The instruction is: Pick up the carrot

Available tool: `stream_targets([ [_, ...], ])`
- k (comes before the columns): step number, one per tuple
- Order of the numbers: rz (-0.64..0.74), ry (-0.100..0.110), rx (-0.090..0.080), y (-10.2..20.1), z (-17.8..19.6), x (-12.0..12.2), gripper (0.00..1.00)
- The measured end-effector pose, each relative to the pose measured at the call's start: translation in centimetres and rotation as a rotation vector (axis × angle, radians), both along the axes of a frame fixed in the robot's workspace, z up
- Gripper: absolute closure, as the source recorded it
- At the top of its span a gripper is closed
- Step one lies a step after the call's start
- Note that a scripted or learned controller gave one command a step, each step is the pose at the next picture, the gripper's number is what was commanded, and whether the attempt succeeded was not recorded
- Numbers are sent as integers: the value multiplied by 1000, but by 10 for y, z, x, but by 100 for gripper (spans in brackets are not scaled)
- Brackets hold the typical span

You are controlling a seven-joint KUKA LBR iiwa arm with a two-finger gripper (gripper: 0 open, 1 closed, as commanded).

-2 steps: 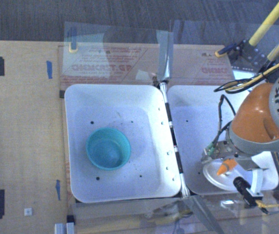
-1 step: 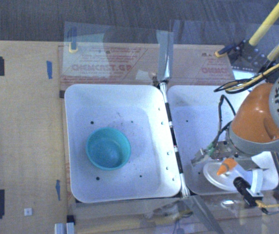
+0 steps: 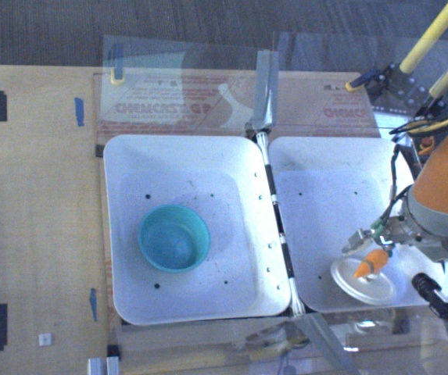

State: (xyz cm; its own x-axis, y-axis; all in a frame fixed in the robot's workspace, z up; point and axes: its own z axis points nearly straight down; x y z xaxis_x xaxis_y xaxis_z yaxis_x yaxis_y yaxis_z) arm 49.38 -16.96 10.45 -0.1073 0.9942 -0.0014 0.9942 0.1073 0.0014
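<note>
The carrot [image 3: 369,265] is small and orange with a green tip. It lies tilted over a round silver plate [image 3: 360,283] in the front right part of the right bin [image 3: 325,186]. My gripper [image 3: 378,243] hangs directly above the carrot's upper end, at the end of the grey arm with the orange band [image 3: 444,182]. The gripper's body hides where it meets the carrot, so I cannot see whether the carrot is held.
A teal bowl [image 3: 174,237] sits in the left bin [image 3: 130,170]. A metal divider [image 3: 274,217] runs between the bins. Yellow-handled tools and cables [image 3: 411,84] lie beyond the right bin's far right corner.
</note>
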Motion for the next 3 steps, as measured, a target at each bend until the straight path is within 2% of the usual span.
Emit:
stream_targets([
  [1,142,-23,-3,-6,-10,-5,0],
  [2,15,-11,-3,36,-16,-11,0],
  [3,14,-22,-3,36,-5,-7,100],
])
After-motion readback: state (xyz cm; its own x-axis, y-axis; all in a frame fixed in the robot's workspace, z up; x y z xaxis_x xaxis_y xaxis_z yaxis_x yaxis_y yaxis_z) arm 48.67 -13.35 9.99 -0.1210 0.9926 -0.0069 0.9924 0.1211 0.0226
